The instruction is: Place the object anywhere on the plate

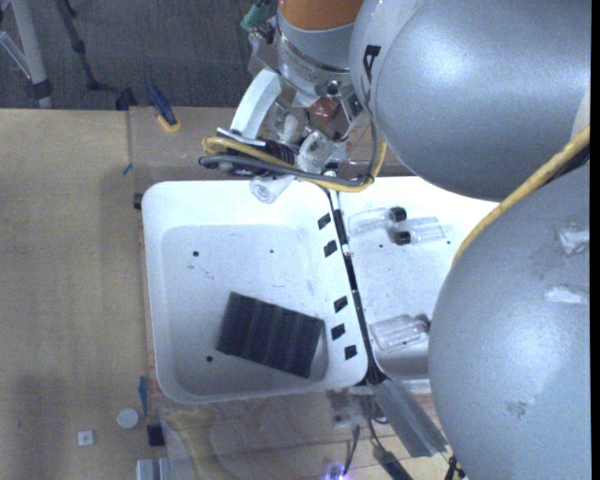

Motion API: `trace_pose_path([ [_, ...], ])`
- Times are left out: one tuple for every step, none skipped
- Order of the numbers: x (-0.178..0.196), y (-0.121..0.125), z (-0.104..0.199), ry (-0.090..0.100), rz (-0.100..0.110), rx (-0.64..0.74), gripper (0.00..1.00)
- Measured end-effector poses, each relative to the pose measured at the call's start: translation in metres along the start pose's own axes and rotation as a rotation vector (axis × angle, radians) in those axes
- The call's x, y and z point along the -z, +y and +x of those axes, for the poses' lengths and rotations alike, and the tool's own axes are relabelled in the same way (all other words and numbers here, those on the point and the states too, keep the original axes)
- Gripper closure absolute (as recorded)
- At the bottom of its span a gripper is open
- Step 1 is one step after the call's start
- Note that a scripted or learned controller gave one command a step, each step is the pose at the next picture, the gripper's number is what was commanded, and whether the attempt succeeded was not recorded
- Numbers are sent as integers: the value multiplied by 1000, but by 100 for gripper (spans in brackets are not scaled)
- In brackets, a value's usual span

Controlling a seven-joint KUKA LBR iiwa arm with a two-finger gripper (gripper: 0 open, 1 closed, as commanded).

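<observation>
Gripper (281,178) above bin's far rim, state unclear | dark ridged plate (270,335) long axis slanting down-right

Two large rounded grey housings of the arm (506,281) fill the right side of the frame, their smooth, faintly glossy shells catching pale highlights. A black letter marking sits on the upper shell near the top centre. Above it, at the top edge, an orange band (319,11) rings the wrist, followed by a stepped silver collar. Below the collar the tool (305,141) is a cluster of white and bare-metal parts with a coppery piece at its middle. A yellow cable (553,164) crosses the grey shells at the right, and another yellow cable, beside a black one, loops under the tool at the upper centre.
</observation>
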State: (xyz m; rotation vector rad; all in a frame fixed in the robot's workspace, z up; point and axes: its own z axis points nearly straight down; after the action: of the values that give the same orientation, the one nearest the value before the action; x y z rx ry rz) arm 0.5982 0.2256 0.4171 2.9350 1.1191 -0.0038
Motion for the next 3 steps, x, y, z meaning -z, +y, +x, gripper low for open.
trace_pose_path([
  [-9, 36, 37, 5, -1, -417, 100],
  [-92, -38, -43, -4, 2, -135, 100],
  [17, 8, 6, 5, -1, -529, 100],
])
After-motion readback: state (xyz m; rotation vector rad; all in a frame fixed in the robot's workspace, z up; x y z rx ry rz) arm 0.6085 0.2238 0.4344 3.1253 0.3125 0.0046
